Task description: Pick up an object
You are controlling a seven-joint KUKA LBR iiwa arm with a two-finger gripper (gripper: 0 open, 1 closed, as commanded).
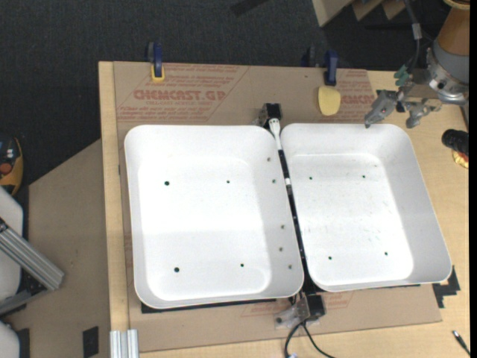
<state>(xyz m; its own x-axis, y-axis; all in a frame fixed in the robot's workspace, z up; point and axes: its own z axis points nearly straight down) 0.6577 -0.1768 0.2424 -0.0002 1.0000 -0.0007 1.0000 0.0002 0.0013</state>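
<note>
A small pale yellow object [329, 101] lies on the brown board just beyond the far rim of the right bin [417, 200], below a blue clamp. My gripper [392, 116] hovers at the far right corner of that bin, to the right of the yellow object and apart from it. Its two fingers [373, 113] are spread open, and nothing sits between them. The left bin [141, 200] lies beside the right one, both showing their white floors with small dark dots.
Two blue clamps [156, 58] [331, 66] pin the board at its far edge. A black bracket [270, 113] and strip sit between the bins. Cables and a connector [305, 312] lie at the near edge. Metal framing [30, 263] stands at the left.
</note>
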